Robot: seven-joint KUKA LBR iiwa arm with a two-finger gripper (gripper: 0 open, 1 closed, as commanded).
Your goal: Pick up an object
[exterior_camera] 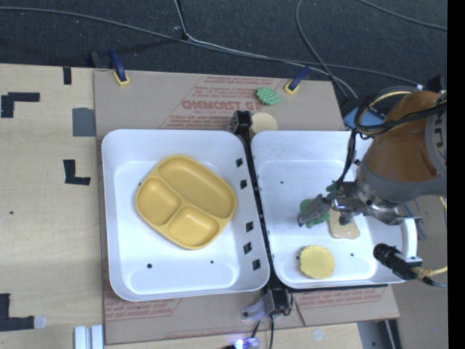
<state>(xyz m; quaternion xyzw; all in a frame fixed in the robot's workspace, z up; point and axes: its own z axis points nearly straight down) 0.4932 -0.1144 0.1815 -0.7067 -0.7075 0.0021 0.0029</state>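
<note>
The left bin [120,195] holds a yellow tray [186,201] with three compartments. The tray sits near the middle of that bin, its long axis running on a slant from upper left to lower right, well apart from the divider [251,195] between the two bins.

Just past the top end of the divider, on the brown board [182,97], lie a small green piece [267,95] and a pale round piece [263,123], the round one touching the bins' upper rim.

In the right bin [290,162], right of the divider, the gripper [317,211] hangs low over the floor, reaching in from the right and pointing left. A green thing [314,220] shows at its tip; whether it sits between the fingers or merely under them cannot be told, nor how wide the fingers stand.

Just right of the gripper's tip and partly under the wrist lies a tan piece [344,230], its shape too hidden to give a long axis.

Below the gripper, near the bin's lower rim, lies a yellow disc [317,262], flat, round, with no clear pointing; it is apart from the gripper and just beside the tan piece's lower left
</note>
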